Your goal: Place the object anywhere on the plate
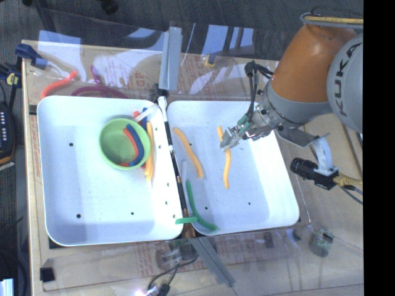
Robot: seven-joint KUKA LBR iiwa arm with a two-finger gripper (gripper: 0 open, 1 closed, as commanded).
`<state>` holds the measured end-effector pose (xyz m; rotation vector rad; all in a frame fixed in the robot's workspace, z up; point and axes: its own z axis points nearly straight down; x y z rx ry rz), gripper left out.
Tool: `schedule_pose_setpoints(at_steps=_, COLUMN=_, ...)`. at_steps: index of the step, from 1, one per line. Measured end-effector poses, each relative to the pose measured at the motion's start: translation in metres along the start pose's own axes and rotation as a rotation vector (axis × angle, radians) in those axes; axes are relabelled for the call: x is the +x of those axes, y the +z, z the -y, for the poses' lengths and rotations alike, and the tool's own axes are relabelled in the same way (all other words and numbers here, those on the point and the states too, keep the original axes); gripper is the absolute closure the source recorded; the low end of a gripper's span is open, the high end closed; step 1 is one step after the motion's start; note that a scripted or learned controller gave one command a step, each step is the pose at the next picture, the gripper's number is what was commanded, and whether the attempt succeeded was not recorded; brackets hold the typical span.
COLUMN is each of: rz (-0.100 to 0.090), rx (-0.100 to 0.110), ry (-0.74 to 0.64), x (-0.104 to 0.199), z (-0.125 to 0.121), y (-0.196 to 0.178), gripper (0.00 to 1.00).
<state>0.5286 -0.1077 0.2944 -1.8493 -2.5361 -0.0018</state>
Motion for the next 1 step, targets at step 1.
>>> schedule_pose_setpoints(at_steps=1, rz=0.0, rx=0.0, ry=0.0, x=-0.0001, z=0.0, y=-0.0001, gripper=0.0)
